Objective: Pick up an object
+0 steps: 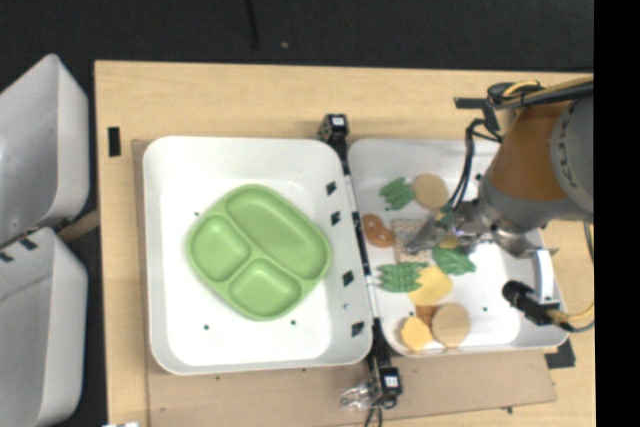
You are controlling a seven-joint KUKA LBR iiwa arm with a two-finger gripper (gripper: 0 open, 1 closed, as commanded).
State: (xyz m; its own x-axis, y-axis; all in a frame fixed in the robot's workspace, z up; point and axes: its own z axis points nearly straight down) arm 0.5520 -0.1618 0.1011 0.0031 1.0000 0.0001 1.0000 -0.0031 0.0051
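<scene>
The right bin (480, 340) holds several small food-like pieces: a green leafy piece (397, 192), a tan round piece (430, 189), an orange-brown piece (378, 231), another green leafy piece (400, 276), a yellow piece (432, 285), a green piece (454, 261), a tan disc (450, 323) and an orange-yellow piece (415, 334). My gripper (428, 234) reaches in from the right and sits low in the middle of this bin, between the orange-brown piece and the green piece. Whether anything is between its fingers is hidden from this view.
The left bin (180, 335) carries a green divided plate (260, 251) with three compartments. A black clip (333, 127) sits at the top of the divider between the bins. The grey and orange arm (535, 175) covers the right bin's right side. White blocks (35, 155) stand at the far left.
</scene>
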